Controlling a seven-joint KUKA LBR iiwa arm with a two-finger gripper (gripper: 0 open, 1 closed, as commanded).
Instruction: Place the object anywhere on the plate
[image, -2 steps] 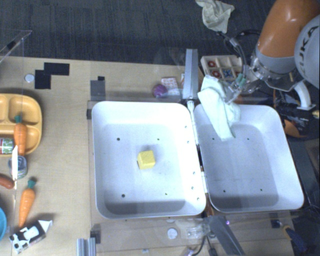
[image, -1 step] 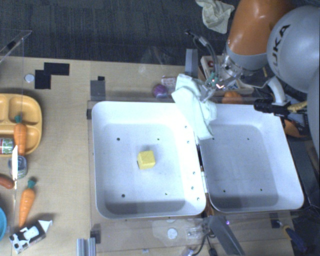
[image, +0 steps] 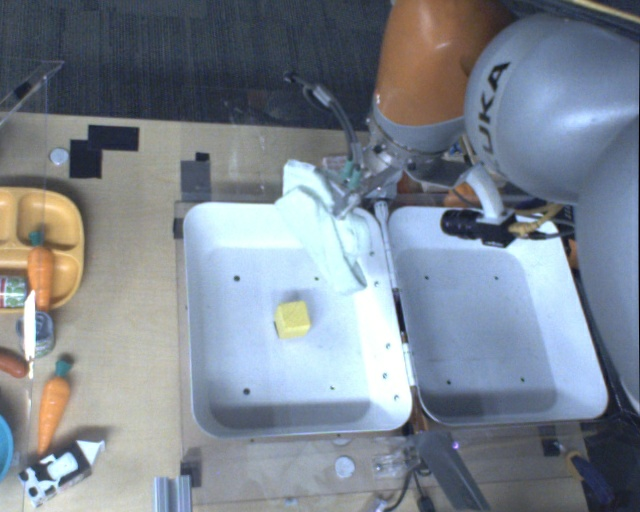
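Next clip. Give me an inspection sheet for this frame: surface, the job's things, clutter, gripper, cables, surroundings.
Surface: tan bench bearing two shallow white bins, left bin and right bin, side by side.
Job's things: small yellow cube-shaped block on the left bin's floor; a plate cannot be told for sure.
Clutter: white crumpled cloth-like item at the left bin's upper right corner, under the gripper.
Gripper: two-finger gripper above the cloth-like item; contact cannot be told.
Cables: dark cable curving up behind the wrist.
Surroundings: yellow sectioned tray with a toy carrot; another toy carrot; black-and-white toy; black markers.
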